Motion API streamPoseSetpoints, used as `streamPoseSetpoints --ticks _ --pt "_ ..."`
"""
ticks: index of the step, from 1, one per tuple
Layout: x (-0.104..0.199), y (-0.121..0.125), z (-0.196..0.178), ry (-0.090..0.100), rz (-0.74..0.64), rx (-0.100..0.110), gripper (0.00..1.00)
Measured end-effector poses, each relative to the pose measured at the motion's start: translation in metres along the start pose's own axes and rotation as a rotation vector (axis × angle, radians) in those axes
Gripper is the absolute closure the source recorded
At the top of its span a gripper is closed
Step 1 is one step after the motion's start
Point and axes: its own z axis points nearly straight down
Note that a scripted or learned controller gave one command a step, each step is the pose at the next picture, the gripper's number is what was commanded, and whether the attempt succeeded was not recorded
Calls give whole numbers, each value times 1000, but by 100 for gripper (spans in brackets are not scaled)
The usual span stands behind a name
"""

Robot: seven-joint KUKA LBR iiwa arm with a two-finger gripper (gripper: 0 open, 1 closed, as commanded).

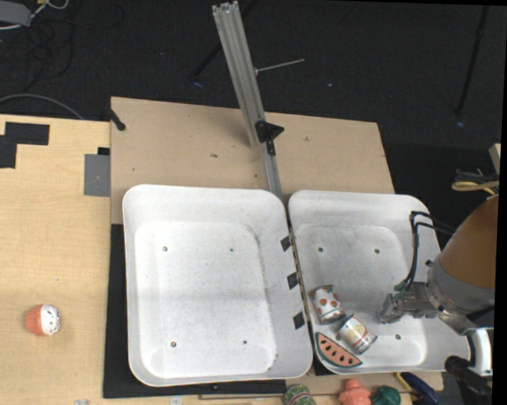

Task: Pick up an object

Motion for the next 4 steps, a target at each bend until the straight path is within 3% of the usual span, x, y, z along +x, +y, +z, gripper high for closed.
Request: streamPoseSetpoints --ticks 2,3,4 --pt "17 1 -106 -3 -7 -5 100" --pt "16 2 -121 -3 -7 -2 100" --pt "60 10 -126 -1 -9 -2 100"
